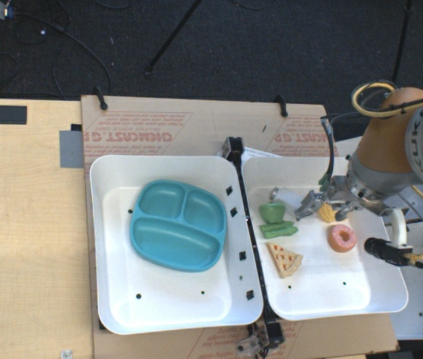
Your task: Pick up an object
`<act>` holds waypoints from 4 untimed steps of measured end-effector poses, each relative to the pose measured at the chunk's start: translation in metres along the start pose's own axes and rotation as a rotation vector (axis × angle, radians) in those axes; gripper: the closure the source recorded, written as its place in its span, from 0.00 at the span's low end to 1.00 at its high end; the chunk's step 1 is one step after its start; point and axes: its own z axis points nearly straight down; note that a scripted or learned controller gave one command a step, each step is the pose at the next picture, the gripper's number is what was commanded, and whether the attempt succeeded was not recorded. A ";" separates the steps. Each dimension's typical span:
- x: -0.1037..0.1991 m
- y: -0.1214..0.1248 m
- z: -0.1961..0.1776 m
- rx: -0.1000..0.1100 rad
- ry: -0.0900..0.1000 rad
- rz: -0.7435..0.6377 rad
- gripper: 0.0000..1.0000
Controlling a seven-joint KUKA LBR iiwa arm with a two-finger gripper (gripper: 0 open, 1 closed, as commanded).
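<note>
Gripper (322, 205) is hanging low in the right bin (379, 294), right over a small yellow piece (326, 214), so that looks like the target to me. Honestly can't tell what its business end is doing. Using the pink donut (341, 238) as my marker: the yellow piece sits just up-left of it, the pizza slice (284, 259) down-left, and the green toy (275, 219) further left. The yellow piece is too small to read any long axis.

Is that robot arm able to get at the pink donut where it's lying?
Probably yes. The pink donut lies apart from the other food in the right bin, nothing on top of it, and the gripper hangs just up and left of it.
</note>
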 end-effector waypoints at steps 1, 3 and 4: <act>0.001 -0.001 0.054 -0.001 0.000 0.000 0.00; 0.001 0.004 -0.022 -0.012 -0.003 -0.001 1.00; -0.002 0.005 -0.085 -0.013 -0.003 -0.002 1.00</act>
